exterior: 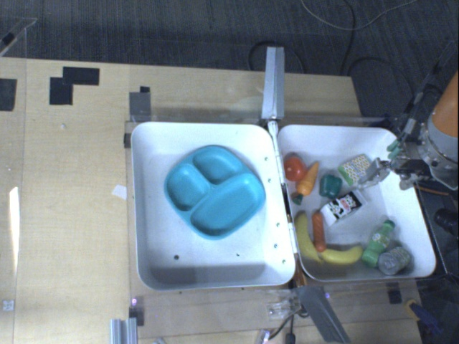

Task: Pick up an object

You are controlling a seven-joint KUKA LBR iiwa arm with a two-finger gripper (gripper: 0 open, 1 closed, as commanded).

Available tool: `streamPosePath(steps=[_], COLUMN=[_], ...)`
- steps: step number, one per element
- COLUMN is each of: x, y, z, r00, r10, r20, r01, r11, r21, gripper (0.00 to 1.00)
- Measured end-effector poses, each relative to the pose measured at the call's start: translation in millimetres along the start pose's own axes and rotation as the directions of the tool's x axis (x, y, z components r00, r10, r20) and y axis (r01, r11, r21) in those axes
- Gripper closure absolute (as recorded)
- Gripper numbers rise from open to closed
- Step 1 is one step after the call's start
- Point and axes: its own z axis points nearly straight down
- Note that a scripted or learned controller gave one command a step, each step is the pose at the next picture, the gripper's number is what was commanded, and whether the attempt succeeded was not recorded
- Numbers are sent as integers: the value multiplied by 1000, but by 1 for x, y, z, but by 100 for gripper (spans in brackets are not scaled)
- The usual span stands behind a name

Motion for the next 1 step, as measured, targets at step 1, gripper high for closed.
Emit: streamPosePath(steps=[1], x=[-25], y=[-9], z=[-42], r00=[999], r10=[40], r20=[1], r01=[-40], r11=[999], r21=[-3], gripper=[0])
